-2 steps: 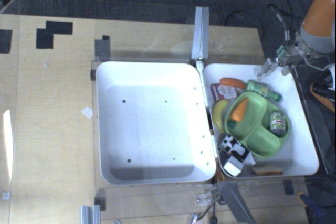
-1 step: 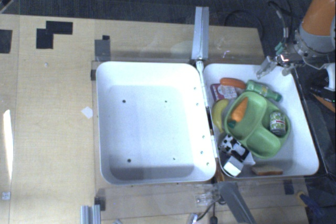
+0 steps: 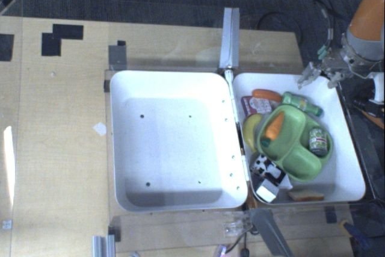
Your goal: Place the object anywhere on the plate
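- over on the left, the left bin (image 3: 171,141) gives me nothing to work with, so i judge my business lies wholly in the right bin (image 3: 348,159).
- just past the divider lie a yellow piece (image 3: 251,129), a dark red packet (image 3: 257,106), a black-and-white die (image 3: 262,164) and a white cup (image 3: 266,191); i steer clear of these.
- the green plate (image 3: 295,147) sits tilted on that clutter in the right bin, and an orange carrot (image 3: 274,126) already rests on its left half, so the task's thing looks placed to my eye.
- a small jar (image 3: 318,140) stands on the plate's right side, and a green bottle (image 3: 302,103) lies along its upper rim; a brown strip (image 3: 305,195) lies below it.
- my pincer (image 3: 319,72) hangs at the bin's upper right corner, well apart from the plate, its prongs spread and gripping nothing.
- if the carrot counts, i had best keep high and not nudge the plate.
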`<control>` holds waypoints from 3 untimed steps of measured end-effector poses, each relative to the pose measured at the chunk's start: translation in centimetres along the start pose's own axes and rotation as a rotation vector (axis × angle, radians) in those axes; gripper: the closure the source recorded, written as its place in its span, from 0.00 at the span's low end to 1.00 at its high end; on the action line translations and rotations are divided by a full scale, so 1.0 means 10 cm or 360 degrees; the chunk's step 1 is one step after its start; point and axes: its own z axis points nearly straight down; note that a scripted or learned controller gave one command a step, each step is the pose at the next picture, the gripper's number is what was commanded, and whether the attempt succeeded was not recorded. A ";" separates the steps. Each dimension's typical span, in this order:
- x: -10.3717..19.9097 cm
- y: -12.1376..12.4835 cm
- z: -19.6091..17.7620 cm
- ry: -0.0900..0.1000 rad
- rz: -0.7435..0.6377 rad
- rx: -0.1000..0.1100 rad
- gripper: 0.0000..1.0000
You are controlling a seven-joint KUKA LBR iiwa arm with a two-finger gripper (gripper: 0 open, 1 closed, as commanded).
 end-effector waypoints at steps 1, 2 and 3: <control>0.19 0.00 -0.06 0.0001 0.0108 0.0004 0.00; 0.20 0.02 -0.15 -0.0002 0.0097 0.0001 1.00; 0.20 0.02 -0.15 -0.0002 0.0095 0.0001 0.00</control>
